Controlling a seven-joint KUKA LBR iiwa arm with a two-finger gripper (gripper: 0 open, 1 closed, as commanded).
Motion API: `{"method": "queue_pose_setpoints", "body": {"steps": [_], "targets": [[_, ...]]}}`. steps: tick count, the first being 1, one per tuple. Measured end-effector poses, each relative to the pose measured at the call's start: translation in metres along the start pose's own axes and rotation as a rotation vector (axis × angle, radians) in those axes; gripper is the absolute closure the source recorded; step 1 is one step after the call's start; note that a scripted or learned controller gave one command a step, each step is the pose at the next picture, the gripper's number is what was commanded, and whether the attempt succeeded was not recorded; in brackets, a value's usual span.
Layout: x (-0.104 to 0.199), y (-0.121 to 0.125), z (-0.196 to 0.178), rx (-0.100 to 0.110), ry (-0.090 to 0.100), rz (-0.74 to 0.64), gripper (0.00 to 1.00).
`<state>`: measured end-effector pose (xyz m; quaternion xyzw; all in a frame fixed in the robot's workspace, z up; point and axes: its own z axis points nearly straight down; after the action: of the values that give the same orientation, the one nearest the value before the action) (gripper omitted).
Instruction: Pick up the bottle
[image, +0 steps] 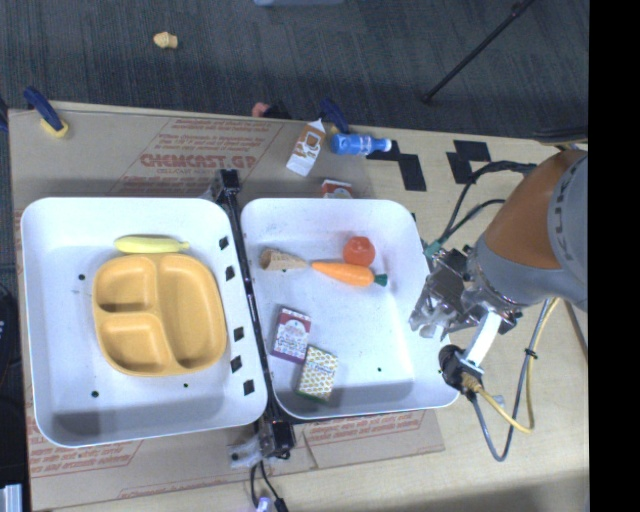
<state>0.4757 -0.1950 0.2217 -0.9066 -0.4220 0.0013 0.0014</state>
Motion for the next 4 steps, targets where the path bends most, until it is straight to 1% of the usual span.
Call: {"method": "queue_pose_setpoints", "body": {"steps": [1,2,3,4], "targets": [[-0.001,0.001,0.04,0.005,0.001,0.386,1.0],[-0.007,0.006,0.052,0.003,0.001,0.649,1.0],[-0.011,0.01,0.041,0.003,0.002,0.623,1.0],[-0.011,0.01,0.054,0.005,0.001,0.662,1.0]]}}
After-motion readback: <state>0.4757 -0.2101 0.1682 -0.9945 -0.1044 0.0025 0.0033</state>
